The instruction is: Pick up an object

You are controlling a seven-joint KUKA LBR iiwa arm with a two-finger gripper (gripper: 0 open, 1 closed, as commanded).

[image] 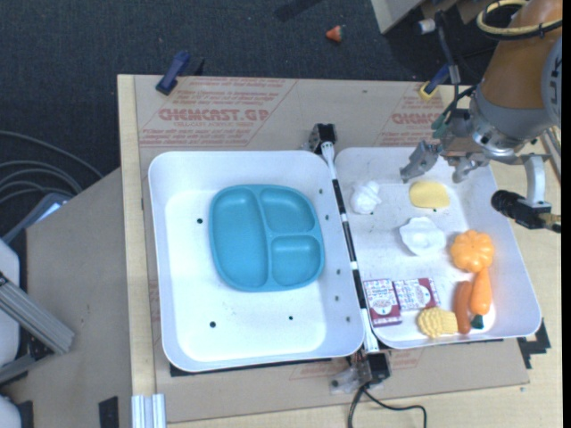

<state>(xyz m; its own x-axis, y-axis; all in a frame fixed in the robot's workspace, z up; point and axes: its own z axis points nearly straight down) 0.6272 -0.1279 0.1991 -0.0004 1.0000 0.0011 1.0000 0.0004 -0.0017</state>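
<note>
Corn cob at near edge of right bin, beside card and carrot. Pumpkin behind carrot. Gripper with fingers spread, nothing between them, hovers just above yellow piece at bin's far end. Blue tray in left bin

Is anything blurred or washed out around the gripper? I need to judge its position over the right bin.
Camera view: the gripper is slightly soft, its fingers spread above the pale yellow piece; the white right bin is bright, so the two white items lose contrast; the orange pumpkin reads clearly.
</note>
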